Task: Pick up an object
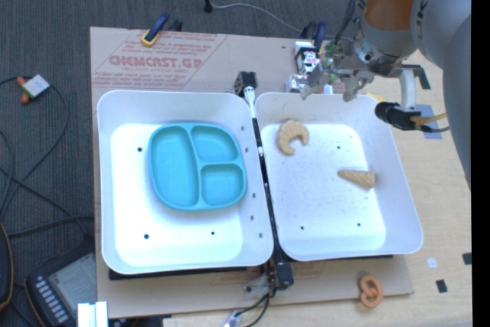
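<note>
1. Left bin: blue tray, three compartments.
2. Right bin: croissant near back-left, another pastry mid-right.
3. Board reads "CHEMCAST GP".
4. Pincer over right bin's back rim; can't tell its state.

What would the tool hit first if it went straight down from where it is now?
Probably the back rim of the right bin, not a pastry. The tool hangs over that far edge, apart from the curved pastry nearer the camera. Depth is hard to judge from this slanted view.
</note>
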You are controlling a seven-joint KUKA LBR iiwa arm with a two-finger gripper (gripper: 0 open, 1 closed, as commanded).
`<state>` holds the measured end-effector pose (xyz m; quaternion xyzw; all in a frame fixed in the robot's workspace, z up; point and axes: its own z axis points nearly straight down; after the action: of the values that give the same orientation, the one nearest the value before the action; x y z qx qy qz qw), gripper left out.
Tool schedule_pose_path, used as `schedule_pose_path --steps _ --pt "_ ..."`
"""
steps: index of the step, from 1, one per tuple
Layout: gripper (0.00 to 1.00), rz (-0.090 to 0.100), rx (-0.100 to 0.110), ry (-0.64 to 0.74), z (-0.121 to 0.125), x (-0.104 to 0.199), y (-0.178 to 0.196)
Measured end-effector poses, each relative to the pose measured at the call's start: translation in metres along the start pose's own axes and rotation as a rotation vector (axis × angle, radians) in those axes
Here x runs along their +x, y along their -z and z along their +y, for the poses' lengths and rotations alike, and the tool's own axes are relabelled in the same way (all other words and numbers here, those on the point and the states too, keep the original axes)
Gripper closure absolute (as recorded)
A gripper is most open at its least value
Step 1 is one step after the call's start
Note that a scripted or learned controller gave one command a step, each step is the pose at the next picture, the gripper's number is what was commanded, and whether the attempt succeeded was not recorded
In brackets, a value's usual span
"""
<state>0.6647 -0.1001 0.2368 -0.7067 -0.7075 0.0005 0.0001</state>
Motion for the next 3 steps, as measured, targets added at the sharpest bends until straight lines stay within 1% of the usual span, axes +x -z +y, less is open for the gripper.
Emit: schedule_pose_path --steps 1,2,3 --pt "0.0 0.001 0.004 -0.001 -0.042 -0.003 -0.121" --pt "0.0 -0.002 -0.009 -0.002 -0.07 0.005 -0.149" --pt "1.0 -0.004 -0.011 -0.003 -0.069 0.004 -0.138"
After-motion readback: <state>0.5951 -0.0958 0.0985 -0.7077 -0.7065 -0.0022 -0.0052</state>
